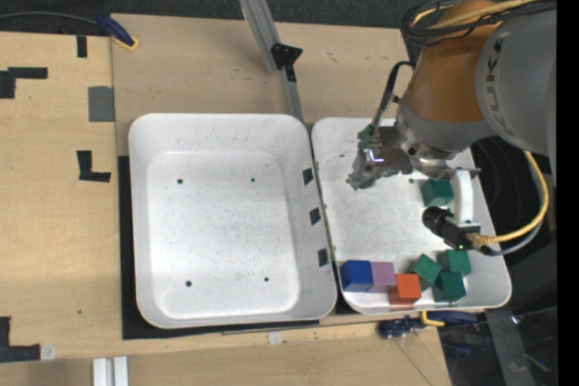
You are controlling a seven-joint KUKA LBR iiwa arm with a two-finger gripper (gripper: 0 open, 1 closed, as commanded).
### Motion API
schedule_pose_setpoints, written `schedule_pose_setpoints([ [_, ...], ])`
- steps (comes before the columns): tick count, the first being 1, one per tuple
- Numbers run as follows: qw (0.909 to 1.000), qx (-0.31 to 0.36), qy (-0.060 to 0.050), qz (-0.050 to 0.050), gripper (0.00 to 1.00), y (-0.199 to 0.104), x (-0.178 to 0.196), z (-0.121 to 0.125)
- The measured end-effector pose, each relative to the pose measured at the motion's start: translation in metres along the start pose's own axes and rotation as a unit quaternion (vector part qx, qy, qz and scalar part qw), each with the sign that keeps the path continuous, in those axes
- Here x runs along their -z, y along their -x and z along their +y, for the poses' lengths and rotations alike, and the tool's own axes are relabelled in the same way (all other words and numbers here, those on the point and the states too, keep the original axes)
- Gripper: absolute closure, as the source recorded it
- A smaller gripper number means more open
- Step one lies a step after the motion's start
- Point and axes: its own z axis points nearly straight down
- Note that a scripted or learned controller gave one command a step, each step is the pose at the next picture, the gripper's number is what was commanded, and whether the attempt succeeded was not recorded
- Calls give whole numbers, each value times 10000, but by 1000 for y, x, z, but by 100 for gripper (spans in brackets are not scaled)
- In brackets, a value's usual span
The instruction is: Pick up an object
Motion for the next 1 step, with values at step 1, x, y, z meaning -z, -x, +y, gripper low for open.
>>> schedule_pose_setpoints([
  [1, 10000, 1, -6, -1, 100, -55, 7, 2],
])
